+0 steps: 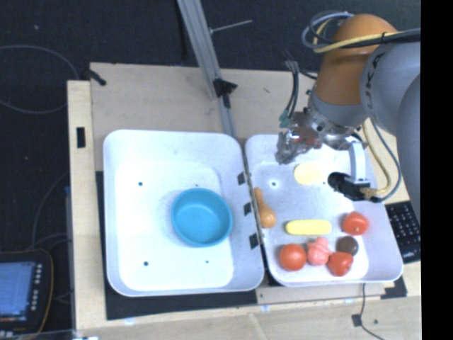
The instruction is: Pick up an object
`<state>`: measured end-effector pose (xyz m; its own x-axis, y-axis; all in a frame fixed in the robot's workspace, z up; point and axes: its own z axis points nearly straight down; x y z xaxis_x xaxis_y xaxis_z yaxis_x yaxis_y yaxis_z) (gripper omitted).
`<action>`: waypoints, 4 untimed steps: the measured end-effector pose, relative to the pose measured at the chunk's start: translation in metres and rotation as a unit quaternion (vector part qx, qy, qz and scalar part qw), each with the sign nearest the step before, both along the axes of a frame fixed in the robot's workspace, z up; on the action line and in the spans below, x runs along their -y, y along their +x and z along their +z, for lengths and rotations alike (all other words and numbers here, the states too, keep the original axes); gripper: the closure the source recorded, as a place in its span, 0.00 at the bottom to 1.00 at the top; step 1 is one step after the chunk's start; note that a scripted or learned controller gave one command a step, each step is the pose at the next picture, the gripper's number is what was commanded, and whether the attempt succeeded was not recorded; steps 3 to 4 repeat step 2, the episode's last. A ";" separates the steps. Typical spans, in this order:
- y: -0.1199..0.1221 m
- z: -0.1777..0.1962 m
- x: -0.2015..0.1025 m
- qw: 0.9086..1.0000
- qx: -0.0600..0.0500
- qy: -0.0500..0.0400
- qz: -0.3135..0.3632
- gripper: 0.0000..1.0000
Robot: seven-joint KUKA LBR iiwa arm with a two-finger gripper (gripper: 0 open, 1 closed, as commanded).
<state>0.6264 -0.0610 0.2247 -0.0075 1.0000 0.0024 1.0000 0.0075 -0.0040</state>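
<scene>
Pale yellow disc (308, 173) lies in the right bin (375, 268), just below my gripper (289, 149); whether it is apart, I cannot tell. Approach under way; next, descend squarely.

Around the work: what we see beyond the picking

Left of the jaws and a little nearer the camera we find the left white bin (117, 190), and just below the jaws the right white bin (272, 163), the two touching along their inner edges. Both sit on a tan bench (148, 98) over a black mat (177, 299). Up and to the left of the jaws we see a grey metal post (202, 41) slanting across the bench. Far down-left of the jaws we note a screen device (21, 289) on the dark floor, with a thin cable (42, 52) above it. Down-right of the jaws we see a black keyboard (405, 229) at the bench edge.
</scene>
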 end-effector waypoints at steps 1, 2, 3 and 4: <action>0.004 0.006 -0.064 1.000 0.004 0.000 0.001 1.00; 0.009 0.002 -0.122 1.000 0.002 -0.001 0.001 1.00; 0.009 0.002 -0.122 1.000 0.002 -0.001 0.001 1.00; 0.009 0.002 -0.122 1.000 0.002 -0.001 0.001 1.00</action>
